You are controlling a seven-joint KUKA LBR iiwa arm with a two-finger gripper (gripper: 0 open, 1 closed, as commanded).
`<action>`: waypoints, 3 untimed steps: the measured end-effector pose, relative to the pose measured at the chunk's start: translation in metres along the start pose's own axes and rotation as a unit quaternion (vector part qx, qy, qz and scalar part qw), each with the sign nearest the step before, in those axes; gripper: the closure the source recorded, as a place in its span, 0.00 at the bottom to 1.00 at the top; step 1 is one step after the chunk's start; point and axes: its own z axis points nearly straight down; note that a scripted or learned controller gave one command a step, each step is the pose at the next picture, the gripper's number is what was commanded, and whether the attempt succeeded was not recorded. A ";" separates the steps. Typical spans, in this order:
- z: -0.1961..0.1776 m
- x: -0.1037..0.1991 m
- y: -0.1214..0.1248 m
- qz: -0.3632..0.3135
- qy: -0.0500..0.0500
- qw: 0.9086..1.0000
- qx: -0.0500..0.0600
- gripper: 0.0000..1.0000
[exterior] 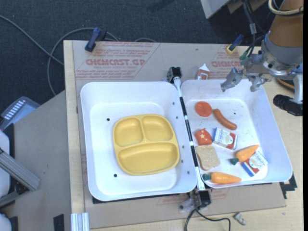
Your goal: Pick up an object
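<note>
Hovering at the right bin's (269,129) far edge, gripper (244,81) fingers apart, nothing between. Best descend squarely astride the sausage (225,119), well apart from neighbours.

The arm (284,30) is grey with an orange band, black cables alongside, and a grey metal gripper (244,82).

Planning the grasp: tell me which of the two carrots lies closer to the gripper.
The carrot beside the small carton, on the right bin's right side. The other carrot lies at the near rim, farther from the gripper.
</note>
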 end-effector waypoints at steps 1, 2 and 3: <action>0.167 -0.019 -0.016 0.001 -0.001 1.000 -0.001 0.00; 0.156 -0.019 -0.014 0.001 -0.001 1.000 -0.003 1.00; 0.067 0.072 -0.019 -0.001 0.000 1.000 -0.002 1.00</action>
